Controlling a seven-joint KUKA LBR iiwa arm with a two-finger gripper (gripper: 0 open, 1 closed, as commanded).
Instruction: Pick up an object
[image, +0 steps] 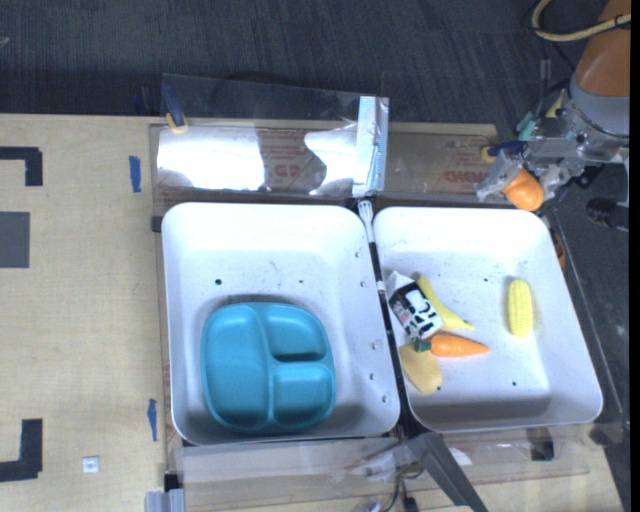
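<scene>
Above right bin's (570, 300) far corner, jaws (524, 186) grip orange obj (524, 190), axis unclear.

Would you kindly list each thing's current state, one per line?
Gripper: raised past the right bin's far corner, holding an orange object.
Blue divided tray: flat in left bin.
Corn cob: lying loose in right bin.
Carrot: lying flat.

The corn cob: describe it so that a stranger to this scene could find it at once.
Look in the right bin of the two white ones. The corn cob lies alone near that bin's right wall, apart from the cluster by the centre divider. It is pale yellow, bumpy and upright in the view, unlike the smooth orange carrot.
</scene>
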